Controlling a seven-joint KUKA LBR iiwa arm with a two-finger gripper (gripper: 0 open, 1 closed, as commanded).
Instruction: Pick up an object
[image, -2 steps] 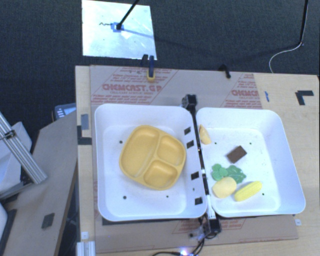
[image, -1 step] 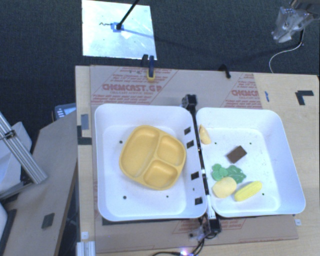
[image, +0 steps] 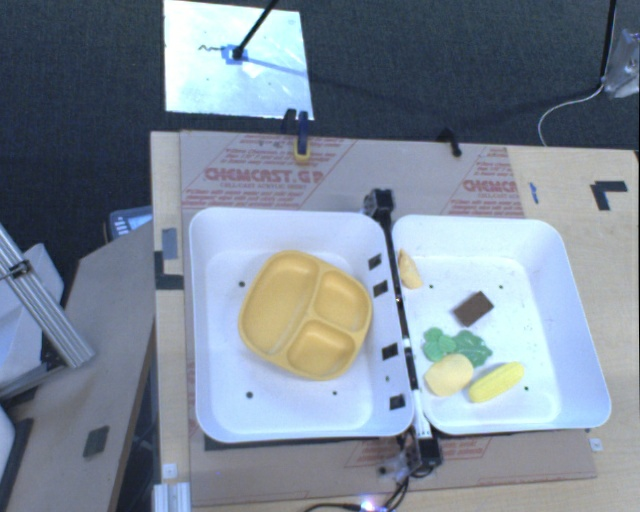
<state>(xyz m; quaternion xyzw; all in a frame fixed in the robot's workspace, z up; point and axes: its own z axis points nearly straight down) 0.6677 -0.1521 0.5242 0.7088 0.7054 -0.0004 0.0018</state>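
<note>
Likely targets clustered in the right bin (image: 575, 290): toy corn (image: 496, 381), yellow lump (image: 449, 375) touching a green piece (image: 455, 346), brown block (image: 474, 308) apart, pale yellow piece (image: 408, 270) tight against the inner wall. Risk of pinching two neighbours at once, or of striking that wall. Cannot tell the gripper's state. Hard to name the blurred green piece.

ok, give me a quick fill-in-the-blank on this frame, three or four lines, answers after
1. The yellow divided plate lies in the ____ bin.
2. That plate has ____ compartments.
3. The toy corn cob lies in the ____ bin.
4. The small brown block lies farther from the camera than the ____ broccoli-like toy.

Answers: left; three; right; green
</note>
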